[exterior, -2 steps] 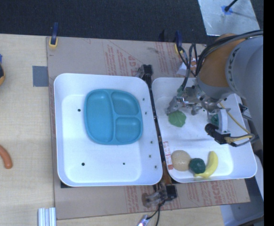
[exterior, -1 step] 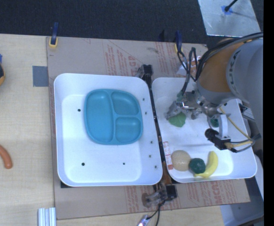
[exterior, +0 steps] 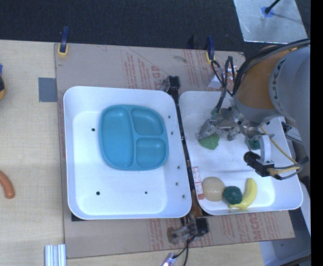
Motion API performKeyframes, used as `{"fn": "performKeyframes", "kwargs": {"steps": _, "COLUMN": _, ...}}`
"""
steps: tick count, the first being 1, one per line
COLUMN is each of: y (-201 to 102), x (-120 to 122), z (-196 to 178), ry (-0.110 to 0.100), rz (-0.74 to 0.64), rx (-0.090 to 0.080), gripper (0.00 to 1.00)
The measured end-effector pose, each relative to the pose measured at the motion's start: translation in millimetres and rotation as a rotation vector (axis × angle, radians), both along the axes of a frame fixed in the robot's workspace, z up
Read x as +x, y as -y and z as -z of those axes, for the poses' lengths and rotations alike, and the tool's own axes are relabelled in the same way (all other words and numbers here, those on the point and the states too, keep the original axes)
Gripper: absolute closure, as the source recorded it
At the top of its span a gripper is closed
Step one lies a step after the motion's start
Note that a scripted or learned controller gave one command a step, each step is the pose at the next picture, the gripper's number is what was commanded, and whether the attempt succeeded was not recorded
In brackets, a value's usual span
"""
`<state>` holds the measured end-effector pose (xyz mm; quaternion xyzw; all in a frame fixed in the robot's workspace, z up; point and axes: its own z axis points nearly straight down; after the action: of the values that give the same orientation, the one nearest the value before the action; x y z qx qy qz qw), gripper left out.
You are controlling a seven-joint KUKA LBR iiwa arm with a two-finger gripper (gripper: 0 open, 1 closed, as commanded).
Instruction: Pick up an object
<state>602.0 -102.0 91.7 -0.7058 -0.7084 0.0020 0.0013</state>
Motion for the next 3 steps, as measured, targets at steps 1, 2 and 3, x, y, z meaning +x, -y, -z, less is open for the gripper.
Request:
{"fn": "performKeyframes", "kwargs": {"steps": 1, "y": 0.9, "x": 0.1, "z": -10.3, "ry": -0.002, "rz": -0.001, "rx": -0.001, "gripper": 1.0}}
{"fn": "performKeyframes", "kwargs": {"steps": 2, "y": 0.9, "x": 0.1, "z": -10.3, "ry": -0.002, "rz": -0.001, "rx": -0.001, "gripper": 0.0}}
{"fn": "performKeyframes", "kwargs": {"steps": 3, "y": 1.8, "x": 0.2, "z": -20.6, "ry": -0.002, "rz": -0.002, "rx": -0.002, "gripper": 1.0}}
